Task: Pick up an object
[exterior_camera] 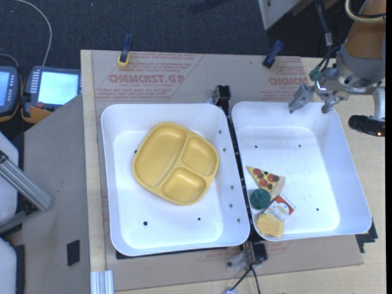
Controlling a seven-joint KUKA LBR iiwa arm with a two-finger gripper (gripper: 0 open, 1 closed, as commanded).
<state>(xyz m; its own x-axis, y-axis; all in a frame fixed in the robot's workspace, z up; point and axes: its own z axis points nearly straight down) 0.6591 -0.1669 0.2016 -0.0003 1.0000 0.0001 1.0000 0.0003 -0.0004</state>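
**Reaching down to the right bin's near-left corner**

Picking well means descending over the clutter in the right bin (331,158): a waxy yellow wedge (271,225) nearest, then a knobbly green ball (260,198), then a flat toy pizza slice (266,179). A smooth yellow divided plate (176,163) fills the left bin (116,164). Farthest, the gripper (313,98) hangs above the rim, fingers spread, holding nothing.

Robotics lab: clamped bench (184,66); twin white bins (116,164); control pendant (52,87); dark carpet

Yellow divided plate (176,163) (plain), red-spotted pizza slice (266,179), dark green ball (260,198).
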